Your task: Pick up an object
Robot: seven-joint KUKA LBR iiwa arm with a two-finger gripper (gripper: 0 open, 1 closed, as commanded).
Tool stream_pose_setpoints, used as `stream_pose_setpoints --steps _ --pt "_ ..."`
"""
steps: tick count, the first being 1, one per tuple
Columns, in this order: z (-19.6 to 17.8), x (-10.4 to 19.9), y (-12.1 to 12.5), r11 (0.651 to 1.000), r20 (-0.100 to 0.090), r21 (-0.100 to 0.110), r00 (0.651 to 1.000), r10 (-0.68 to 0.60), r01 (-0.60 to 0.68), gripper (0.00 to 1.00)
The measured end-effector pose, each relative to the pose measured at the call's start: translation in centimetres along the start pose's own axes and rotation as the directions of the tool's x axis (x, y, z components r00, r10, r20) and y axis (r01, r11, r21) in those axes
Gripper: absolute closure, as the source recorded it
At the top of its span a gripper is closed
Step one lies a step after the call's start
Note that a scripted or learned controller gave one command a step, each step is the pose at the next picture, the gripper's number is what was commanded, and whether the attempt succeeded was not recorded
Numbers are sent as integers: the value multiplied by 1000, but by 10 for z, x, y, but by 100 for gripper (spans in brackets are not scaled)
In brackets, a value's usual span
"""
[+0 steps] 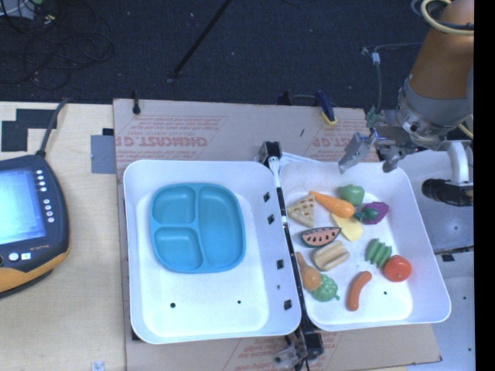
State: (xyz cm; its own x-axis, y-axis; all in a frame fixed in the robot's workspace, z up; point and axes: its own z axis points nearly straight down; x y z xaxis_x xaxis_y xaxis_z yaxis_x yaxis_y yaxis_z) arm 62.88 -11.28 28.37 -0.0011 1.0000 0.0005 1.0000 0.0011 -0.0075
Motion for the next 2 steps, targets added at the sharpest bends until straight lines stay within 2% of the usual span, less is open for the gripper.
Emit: stream_pose_setpoints --steps 1,2 --pt "127 -39 14 1000 -2 10 1000 3 -3 0" --pt "201 -46 17 1000 -2 -1 1000 1 -1 0"
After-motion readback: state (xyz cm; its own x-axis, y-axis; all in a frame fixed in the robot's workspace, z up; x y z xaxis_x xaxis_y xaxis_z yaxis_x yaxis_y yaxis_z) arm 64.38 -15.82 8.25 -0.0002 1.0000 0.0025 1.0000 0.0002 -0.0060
